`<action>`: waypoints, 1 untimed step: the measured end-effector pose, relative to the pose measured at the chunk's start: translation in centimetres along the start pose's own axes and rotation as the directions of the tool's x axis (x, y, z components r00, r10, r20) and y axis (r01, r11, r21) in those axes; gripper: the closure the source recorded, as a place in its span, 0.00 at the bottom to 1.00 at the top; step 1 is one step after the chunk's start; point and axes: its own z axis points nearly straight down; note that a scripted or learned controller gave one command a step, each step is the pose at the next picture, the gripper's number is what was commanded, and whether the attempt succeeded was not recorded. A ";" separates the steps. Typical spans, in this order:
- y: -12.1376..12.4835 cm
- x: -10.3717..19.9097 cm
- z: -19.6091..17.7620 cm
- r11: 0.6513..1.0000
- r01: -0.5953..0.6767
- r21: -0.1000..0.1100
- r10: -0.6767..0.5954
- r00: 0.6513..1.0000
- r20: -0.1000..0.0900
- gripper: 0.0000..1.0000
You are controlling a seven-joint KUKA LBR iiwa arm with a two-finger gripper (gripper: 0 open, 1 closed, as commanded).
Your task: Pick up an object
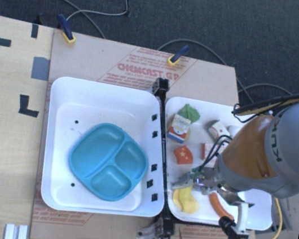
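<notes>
My gripper (191, 181) hangs low over the right bin (262, 220), just above a yellow toy (184, 199) near the bin's front edge. The arm's orange band and grey wrist cover the middle of that bin. A red piece (183, 155) lies just to the gripper's upper left. Farther back are a small printed carton (179, 129) and a green leafy toy (188, 113). An orange-red sausage shape (217, 204) lies to the right of the yellow toy. A small white and brown item (215, 128) sits at the bin's back.
The left bin (56, 128) holds a blue divided plate (109, 161). A black divider (160, 141) with clips runs between the bins. Cables trail behind the bench, and yellow clamps (67, 29) hold the cardboard sheet at the back.
</notes>
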 end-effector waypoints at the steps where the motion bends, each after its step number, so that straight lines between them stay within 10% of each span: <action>1: 4.2 -0.1 0.0 1.000 0.001 -0.001 -0.001 1.000 0.000 0.00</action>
